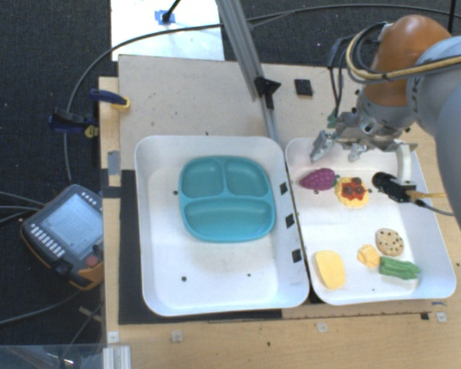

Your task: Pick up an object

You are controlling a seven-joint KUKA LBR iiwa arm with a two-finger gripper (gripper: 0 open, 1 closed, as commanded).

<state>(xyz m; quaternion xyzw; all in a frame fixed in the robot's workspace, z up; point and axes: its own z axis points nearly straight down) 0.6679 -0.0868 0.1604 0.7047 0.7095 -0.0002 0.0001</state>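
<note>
The bench (pixel 192 91) is a pale board that carries both bins. The arm (pixel 446 75) comes in from the right, grey with its orange band over the far right corner. The left bin (pixel 157 229) holds a teal plate (pixel 227 198) with three compartments, lying flat in its far half. The right bin (pixel 430 237) touches it along the middle seam and holds all the small toys. A pendant (pixel 61 233) lies on the dark floor to the left of the bench. A grey pole (pixel 242 37) slants down from the top to the seam between the bins. The gripper (pixel 338 149) hangs over the far end of the right bin. Its fingers (pixel 320 146) are spread apart with nothing between them. Purple grapes (pixel 318 180) lie just beside the left fingertip, near the seam, and I cannot tell whether they touch it. A pizza (pixel 353 191), yellow with red, sits just right of the grapes. A yellow oval (pixel 330 269) lies at the near left of this bin. At the near right a green piece (pixel 399 267) touches a yellow chunk (pixel 368 255), and a cookie (pixel 389 241) lies just behind them.
</note>
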